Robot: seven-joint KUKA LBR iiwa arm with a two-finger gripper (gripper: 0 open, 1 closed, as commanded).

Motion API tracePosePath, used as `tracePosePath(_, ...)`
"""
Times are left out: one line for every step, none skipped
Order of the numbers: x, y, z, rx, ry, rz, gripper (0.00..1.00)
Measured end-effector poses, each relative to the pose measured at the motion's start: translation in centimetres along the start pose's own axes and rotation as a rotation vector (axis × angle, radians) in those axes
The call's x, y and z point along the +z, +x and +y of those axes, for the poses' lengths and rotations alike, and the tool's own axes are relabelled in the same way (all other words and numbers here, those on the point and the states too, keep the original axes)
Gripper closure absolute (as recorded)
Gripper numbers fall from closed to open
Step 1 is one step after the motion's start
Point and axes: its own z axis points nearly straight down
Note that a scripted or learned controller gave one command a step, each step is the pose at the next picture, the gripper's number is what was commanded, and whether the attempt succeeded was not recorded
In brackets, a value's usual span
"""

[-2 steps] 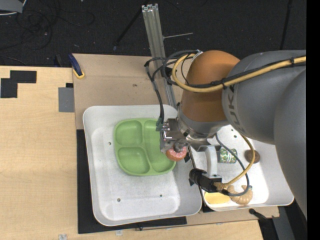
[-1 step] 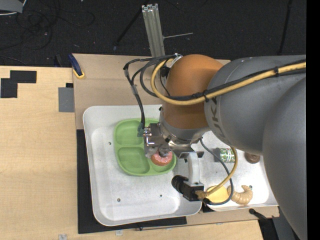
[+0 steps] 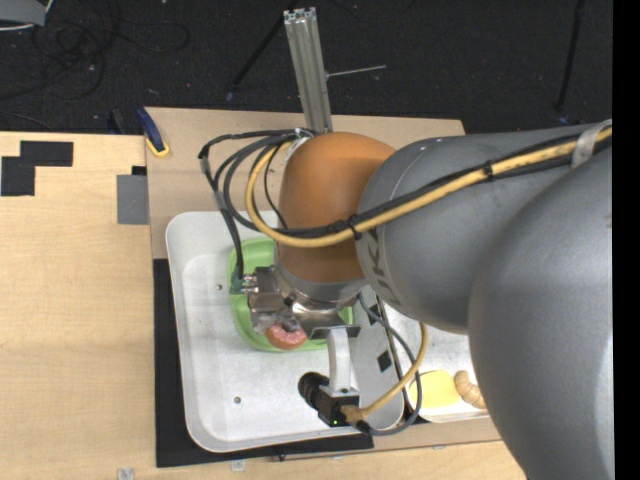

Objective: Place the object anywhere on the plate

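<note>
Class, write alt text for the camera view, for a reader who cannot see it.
A grey robot arm with an orange band reaches from the right over a white bin, hanging above a green plate with a pink object at its near edge. A yellow item lies lower right.

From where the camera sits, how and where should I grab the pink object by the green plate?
Judging loosely: take the pink object at its exposed lower edge, coming from above. It lies low on the green plate's rim, the wrist covering its upper part, so its shape is hard to tell.
</note>
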Motion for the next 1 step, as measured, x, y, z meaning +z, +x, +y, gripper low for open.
tracePosePath(-0.09,-0.2,0.08,0.004,-0.002,-0.001,0.0)
